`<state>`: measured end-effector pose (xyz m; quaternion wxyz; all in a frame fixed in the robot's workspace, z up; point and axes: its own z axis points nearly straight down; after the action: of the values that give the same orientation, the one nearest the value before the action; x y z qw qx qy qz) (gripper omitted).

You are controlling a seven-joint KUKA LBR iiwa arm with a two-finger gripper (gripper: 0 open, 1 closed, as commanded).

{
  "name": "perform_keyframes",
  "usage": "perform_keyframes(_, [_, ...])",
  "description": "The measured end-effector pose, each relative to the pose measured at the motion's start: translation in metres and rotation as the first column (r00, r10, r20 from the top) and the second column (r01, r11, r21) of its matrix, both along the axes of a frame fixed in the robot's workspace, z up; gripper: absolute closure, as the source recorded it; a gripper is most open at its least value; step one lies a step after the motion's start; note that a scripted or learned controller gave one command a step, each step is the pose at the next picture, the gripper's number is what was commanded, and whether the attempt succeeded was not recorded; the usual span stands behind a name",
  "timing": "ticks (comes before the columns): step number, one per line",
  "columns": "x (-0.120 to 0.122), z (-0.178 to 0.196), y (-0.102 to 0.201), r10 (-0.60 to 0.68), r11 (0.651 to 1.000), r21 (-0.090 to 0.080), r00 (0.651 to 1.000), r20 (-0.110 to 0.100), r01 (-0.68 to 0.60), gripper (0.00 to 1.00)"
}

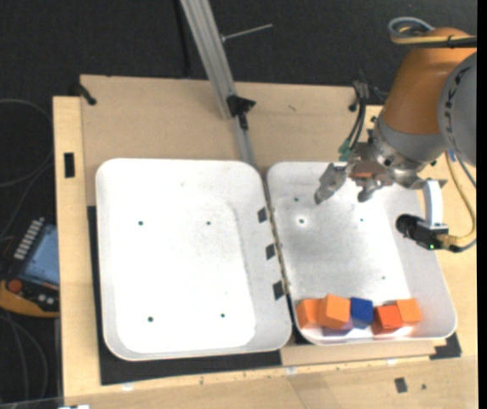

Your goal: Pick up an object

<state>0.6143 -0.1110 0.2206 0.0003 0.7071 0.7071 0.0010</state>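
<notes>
Above the far end of the right-hand shallow white plastic bin [414,262], the two-finger metal gripper [346,187] hangs from the grey arm with its orange band [418,92]; its two fingers are spread apart with nothing between them.

Along that bin's near wall, well apart from the gripper, sits a row of small foam blocks: an orange block [309,312] at the left end, a second orange cube [337,310] touching it, a blue cube [361,310] just beside, then two more orange cubes [396,314] close together at the right end.

Left of that bin, edge to edge with it, lies the second shallow white bin [175,254].

Beyond both bins, a slanted grey metal rail [209,49] rises from the tan wooden bench [141,118].

Off the bench's left side, a black-and-orange handheld pendant [31,267] rests among dark cables.
</notes>
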Motion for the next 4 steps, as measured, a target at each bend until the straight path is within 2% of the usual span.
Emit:
perform_keyframes(1, [-0.065, -0.094, -0.040, -0.005, 1.000, -0.002, 1.000, -0.011, 0.005, 0.00])
perform_keyframes(2, [-0.115, -0.103, 0.020, 0.003, 1.000, 0.001, 1.000, -0.005, -0.003, 0.00])
perform_keyframes(3, [-0.106, 0.015, 0.097, 0.009, 1.000, 0.001, 1.000, 0.008, -0.009, 0.00])
perform_keyframes(4, [-0.106, -0.026, 0.123, 0.004, 1.000, -0.001, 1.000, -0.005, -0.004, 0.00])
